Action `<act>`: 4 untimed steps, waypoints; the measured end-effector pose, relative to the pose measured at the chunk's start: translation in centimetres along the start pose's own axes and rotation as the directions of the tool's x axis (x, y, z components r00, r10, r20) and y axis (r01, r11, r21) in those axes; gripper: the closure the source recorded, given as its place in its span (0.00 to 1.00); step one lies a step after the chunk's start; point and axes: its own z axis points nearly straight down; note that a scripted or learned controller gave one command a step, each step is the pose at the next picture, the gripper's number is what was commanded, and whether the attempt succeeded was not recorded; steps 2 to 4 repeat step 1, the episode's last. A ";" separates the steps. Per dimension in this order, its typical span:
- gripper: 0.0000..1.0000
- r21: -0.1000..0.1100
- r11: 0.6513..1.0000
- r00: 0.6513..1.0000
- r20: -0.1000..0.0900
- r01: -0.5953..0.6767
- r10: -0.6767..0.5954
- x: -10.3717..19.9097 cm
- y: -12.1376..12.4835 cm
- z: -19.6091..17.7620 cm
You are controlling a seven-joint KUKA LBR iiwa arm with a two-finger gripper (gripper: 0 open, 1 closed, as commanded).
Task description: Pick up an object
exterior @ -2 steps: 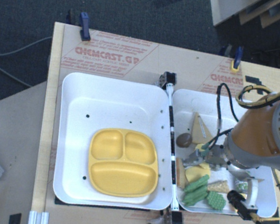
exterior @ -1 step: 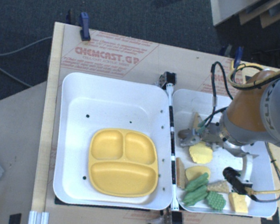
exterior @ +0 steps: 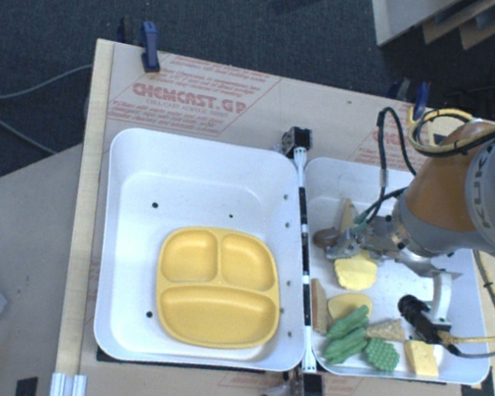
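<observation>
So going left to right: the left bin [exterior: 121,217] takes up the middle-left of the frame and has a yellow divided plate [exterior: 216,286] sitting flat in its lower half, nothing else in there that I can make out. Both bins sit on a cardboard-covered tabletop [exterior: 189,97].

All the action is in the right bin [exterior: 472,374], lower right of the frame. Along its near edge there's a clump of small stuff: green bean-looking pieces [exterior: 346,333], a bumpy green piece [exterior: 381,356] just beside them, a pale yellow wedge [exterior: 349,306] above those, and a yellow block [exterior: 422,357] further right. A round pale yellow piece [exterior: 354,274] lies a bit higher up, toward the middle of the bin.

The arm [exterior: 475,199] comes in from the right and hangs over the upper part of that bin. The gripper [exterior: 350,246] is down low, just above the round yellow piece and close to the divider between the bins. Honestly can't tell if it's open or closed from this angle, and I don't see anything caught in it.

My guess is it's lining up on the round yellow piece. To do it well I'd centre right over that piece, go straight down, and keep clear of the bin wall and the brownish bit [exterior: 324,238] next to it, so only one thing gets squeezed.
</observation>
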 end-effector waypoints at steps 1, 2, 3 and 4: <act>1.00 -0.007 1.000 1.000 -0.003 0.007 -0.007 6.9 -1.0 -9.6; 1.00 -0.007 1.000 1.000 -0.003 0.007 -0.007 6.9 -1.0 -9.6; 1.00 -0.007 1.000 1.000 -0.003 0.007 -0.007 6.9 -1.0 -9.6; 1.00 -0.007 1.000 1.000 -0.003 0.007 -0.007 6.9 -1.0 -9.6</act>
